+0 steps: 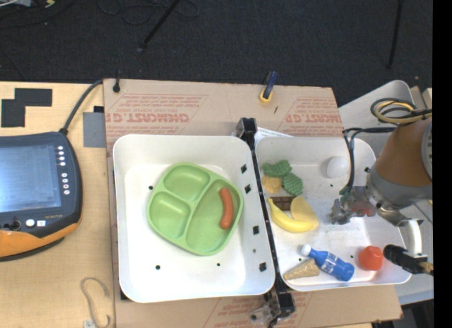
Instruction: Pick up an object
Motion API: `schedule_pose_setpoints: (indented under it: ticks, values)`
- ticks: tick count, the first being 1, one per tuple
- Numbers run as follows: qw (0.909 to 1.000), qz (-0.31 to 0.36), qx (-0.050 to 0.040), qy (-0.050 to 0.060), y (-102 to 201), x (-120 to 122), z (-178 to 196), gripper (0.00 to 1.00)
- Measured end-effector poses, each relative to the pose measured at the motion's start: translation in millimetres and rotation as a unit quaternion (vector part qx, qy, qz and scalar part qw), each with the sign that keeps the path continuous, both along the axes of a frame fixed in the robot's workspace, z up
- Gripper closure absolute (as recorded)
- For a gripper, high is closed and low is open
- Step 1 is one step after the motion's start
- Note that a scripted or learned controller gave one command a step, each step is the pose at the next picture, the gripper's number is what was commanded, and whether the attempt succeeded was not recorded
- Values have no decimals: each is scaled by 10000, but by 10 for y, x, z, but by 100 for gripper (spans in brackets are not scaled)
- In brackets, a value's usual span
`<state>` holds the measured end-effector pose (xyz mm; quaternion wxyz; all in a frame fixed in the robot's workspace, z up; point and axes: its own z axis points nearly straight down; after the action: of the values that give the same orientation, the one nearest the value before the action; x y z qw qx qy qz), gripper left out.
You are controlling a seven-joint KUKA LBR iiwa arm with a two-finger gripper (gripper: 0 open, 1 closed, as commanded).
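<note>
Your gripper (342, 213) hangs at the banana's (293, 221) three o'clock; its grip can't be judged, and nothing looks lifted yet.

A teach pendant (32, 185) lies left of the cardboard sheet (212, 111).

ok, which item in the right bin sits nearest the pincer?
The banana: it lies just left of the pincer, closer than the blue bottle or red ball below.
</note>
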<state>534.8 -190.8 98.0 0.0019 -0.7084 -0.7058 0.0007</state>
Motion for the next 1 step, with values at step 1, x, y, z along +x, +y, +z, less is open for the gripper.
schedule_pose_setpoints:
  ticks: [1]
  values:
    - [10000,23,-8,-26,54,-72,508,100]
